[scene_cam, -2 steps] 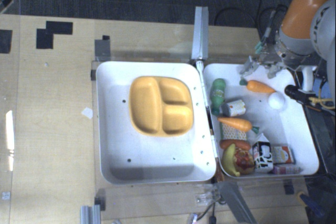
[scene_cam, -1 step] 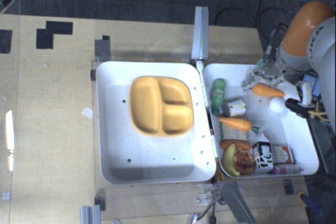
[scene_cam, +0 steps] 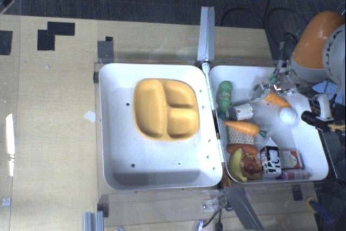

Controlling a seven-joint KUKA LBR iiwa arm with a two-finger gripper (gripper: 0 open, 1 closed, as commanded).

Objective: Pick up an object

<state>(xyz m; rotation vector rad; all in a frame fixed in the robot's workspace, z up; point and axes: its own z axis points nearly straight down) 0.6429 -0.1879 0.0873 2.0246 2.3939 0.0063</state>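
**Gripper down at far-right corner of right bin, next to a small orange piece**

The small carrot (scene_cam: 277,99) lies in the far-right part of the right bin (scene_cam: 311,140), pointed end to the right. The gripper (scene_cam: 272,85) sits just above and touching or nearly touching it; from here I can't tell which, and I can't tell if the gripper is apart, together or clamped on anything. Too much metal and wire bunched up there. The arm (scene_cam: 319,40) comes in from the right, its orange band cut off by the frame edge.

Just near-right of the small carrot: a white ball (scene_cam: 287,116). To the left: a small can (scene_cam: 241,112) on its side, label unreadable, and a green bottle (scene_cam: 224,93) lying along the bin's left wall. Nearer: a long carrot (scene_cam: 243,128), tip pointing left.

The near edge of the bin is a jumble. A banana (scene_cam: 236,162) sits at the left, w/ sth red (scene_cam: 242,149) partly under it. Next comes a mottled red-brown packet (scene_cam: 252,164), then a black-and-white carton (scene_cam: 271,161) and an orange-and-white carton (scene_cam: 292,159). They overlap, so edges are hard to sort out and the print is too small to read.

The left bin (scene_cam: 116,132) holds a yellow tray (scene_cam: 165,109) w/ three compartments, well apart from the gripper. Both bins sit on a pale bench (scene_cam: 48,116).
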